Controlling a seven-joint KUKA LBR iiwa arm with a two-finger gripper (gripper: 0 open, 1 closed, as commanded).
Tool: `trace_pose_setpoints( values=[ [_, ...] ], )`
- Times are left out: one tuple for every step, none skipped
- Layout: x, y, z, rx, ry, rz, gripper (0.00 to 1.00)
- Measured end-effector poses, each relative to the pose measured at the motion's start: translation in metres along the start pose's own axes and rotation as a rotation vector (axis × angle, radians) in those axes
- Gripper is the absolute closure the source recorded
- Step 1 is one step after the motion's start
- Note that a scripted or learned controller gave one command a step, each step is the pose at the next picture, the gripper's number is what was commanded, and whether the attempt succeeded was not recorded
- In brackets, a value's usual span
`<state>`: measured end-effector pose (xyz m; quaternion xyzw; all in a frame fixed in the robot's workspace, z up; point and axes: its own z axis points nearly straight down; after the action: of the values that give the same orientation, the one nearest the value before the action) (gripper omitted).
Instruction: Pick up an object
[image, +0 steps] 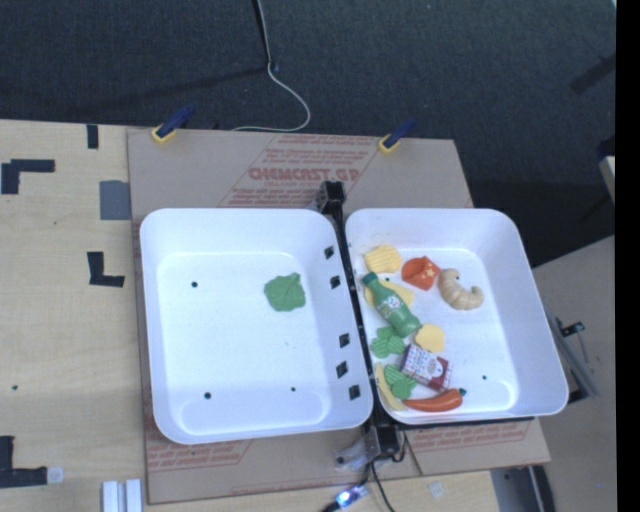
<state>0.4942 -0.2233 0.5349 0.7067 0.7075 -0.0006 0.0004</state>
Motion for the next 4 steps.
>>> trace_pose_setpoints(
  values=[
    [0.001,-0.010,0.000,-0.001,0.001,-0.001,1.00],
    [0.000,-0.001,0.000,0.000,0.000,-0.001,1.00],
    [0.000,0.001,0.000,0.000,-0.001,-0.001,1.00],
    [0.000,0.002,0.000,0.000,-0.001,-0.001,1.00]
  ],
)
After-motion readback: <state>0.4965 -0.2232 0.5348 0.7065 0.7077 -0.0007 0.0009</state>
